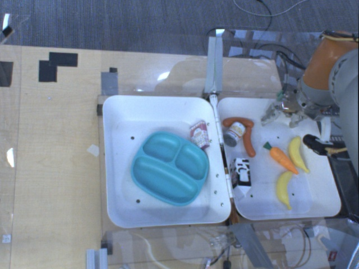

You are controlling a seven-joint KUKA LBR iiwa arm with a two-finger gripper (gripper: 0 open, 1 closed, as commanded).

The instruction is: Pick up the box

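**Arm** (331,66): grey with an orange band, reaching in from the right over the back right corner of the right bin (317,203), wrist bending down toward the bin floor.

**End effector** (285,115): hanging low by the back edge of the right bin, fingers spreading apart and pinching nothing.

**Box** (242,171): black and white, lying against the left wall of the right bin toward its front left corner, well apart from the end effector.

**Other contents, right bin:**
- A can (235,132) is sitting near the back left corner.
- A curved orange sausage (247,138) is wrapping round the can.
- A carrot (280,157) is lying near the middle.
- One banana (298,153) is lying just beside the carrot, toward the right edge.
- A second banana (284,189) is lying toward the front edge.

**Left bin** (120,128):
- A teal divided plate (170,168) is resting in the middle.
- A red-and-white packet (200,134) is lying at the plate's back right rim, near the right wall.

**Desk** (56,150): pale wood, carrying both bins side by side.
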